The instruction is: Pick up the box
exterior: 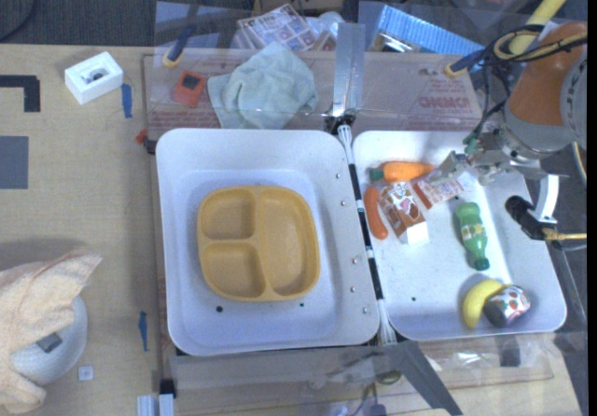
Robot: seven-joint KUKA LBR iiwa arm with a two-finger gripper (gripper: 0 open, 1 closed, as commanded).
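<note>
The pincer (pixel 464 165) sits low over the top of the right bin (pixel 522 325). I cannot tell how it stands. The box (pixel 405 209) lies just left of and below the pincer, beside a carrot (pixel 407 171) and a green bottle (pixel 472 234).

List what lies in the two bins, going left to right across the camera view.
Yellow divided plate → orange sausage → box → green bottle → banana → dark round can. The carrot sits above the box, so I leave it out of the order.
</note>
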